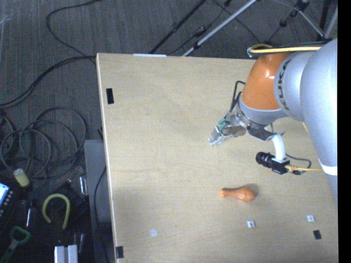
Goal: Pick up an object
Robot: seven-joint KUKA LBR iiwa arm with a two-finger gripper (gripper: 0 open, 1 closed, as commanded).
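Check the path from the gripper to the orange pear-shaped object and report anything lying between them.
Nothing visible lies between them. The gripper is up-left of the orange pear-shaped object, with only bare tan bench surface in the gap. A small black cylinder with a yellow cable hangs off the wrist to the right, beside that line rather than across it.

My bench is a pale wooden board (164,147) with small black and white markers (110,96) stuck along its edges. Left of it, on dark grey carpet (49,53), black cables (38,141) lie in loose coils. A yellow-green U-shaped piece (56,206) sits near the lower left corner. Behind the board, metal stand legs (241,10) cross the floor at a slant.
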